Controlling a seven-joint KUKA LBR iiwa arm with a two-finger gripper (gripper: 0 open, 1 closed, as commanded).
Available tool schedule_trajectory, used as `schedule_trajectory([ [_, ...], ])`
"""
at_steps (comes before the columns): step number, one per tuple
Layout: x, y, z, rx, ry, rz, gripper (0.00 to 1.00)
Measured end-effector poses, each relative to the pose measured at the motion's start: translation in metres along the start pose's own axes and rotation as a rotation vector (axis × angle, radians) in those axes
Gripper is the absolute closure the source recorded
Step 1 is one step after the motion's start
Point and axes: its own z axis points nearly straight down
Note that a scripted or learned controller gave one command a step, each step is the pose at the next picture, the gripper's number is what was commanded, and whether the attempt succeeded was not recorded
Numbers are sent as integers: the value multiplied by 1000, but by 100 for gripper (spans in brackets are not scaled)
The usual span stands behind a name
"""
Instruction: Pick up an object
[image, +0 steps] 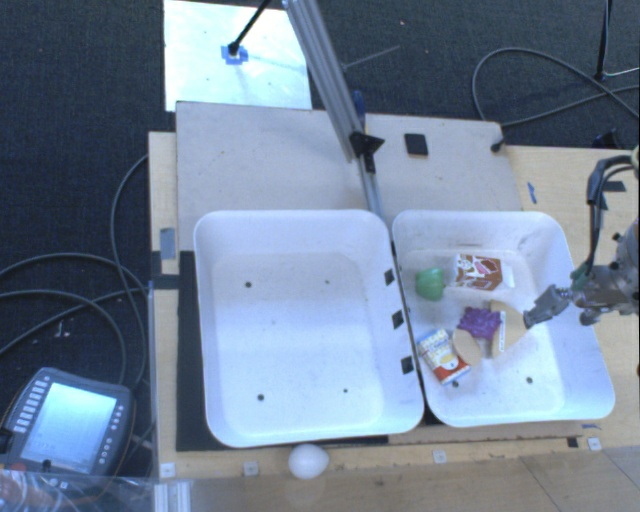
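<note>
White and egg-shaped, a small object (308, 461) lies on the bench's front edge at about six o'clock, just below the left bin (300, 320). At roughly eight o'clock a teach pendant (65, 420) with a lit screen sits on the dark carpet, grey cables looping beside it.

Next come the two shallow white bins, side by side and touching along their inner walls. The left bin holds only small dark dots on its floor. The right bin (560, 390), at about four o'clock, holds the cluster of things to pick from. Nearest is a red and white packet (443, 357), tilted, close to the inner wall. Just beyond it lies a tan round piece (467, 346), and touching that a purple object (481, 322) with a pale yellow edge beside it. Farther on, a green ball (431, 283) rests against the inner wall, and just beside it at its three o'clock a white packet with a brown and red print (478, 272).

The gripper (533, 314) reaches in from three o'clock, its grey tip just beside the purple object; whether it touches it, and how the hand is set, I cannot tell.

Beyond the bins lies a pale board (260, 150) with a small black square (416, 144), and a metal pole (335, 80) slants up toward twelve o'clock.
</note>
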Motion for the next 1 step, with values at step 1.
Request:
schedule_trajectory([
  [1,68,-4,102,9,3,-4,0],
])
